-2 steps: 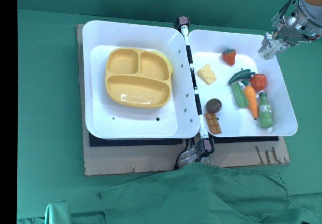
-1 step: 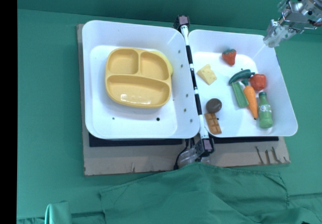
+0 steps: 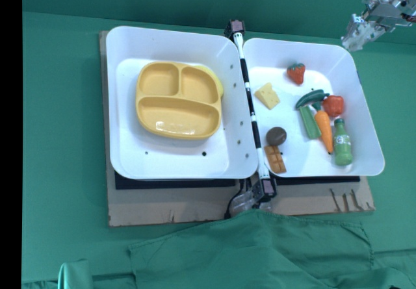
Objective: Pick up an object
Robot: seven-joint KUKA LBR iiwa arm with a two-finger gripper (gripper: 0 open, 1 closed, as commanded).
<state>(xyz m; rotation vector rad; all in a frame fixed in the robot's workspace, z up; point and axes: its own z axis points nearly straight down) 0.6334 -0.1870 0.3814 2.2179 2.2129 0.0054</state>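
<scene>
The right bin [image 3: 364, 119] holds a strawberry [image 3: 296, 73], a cheese wedge [image 3: 266, 96], a brown kiwi [image 3: 276, 136], an orange waffle piece [image 3: 275, 159], a green cucumber [image 3: 309, 120], an orange carrot [image 3: 324, 129], a red tomato [image 3: 333, 105] and a green bottle [image 3: 342, 143]. My gripper [image 3: 357, 33] hangs above the bin's far right corner, up and to the right of the strawberry. Nothing is visible between its fingers.
The left bin [image 3: 123, 145] carries a yellow divided plate [image 3: 179, 99]. A black-and-white divider bar [image 3: 247, 96] runs between the bins. Both bins rest on a cardboard sheet [image 3: 169, 210] over green cloth, which is bunched along the front edge.
</scene>
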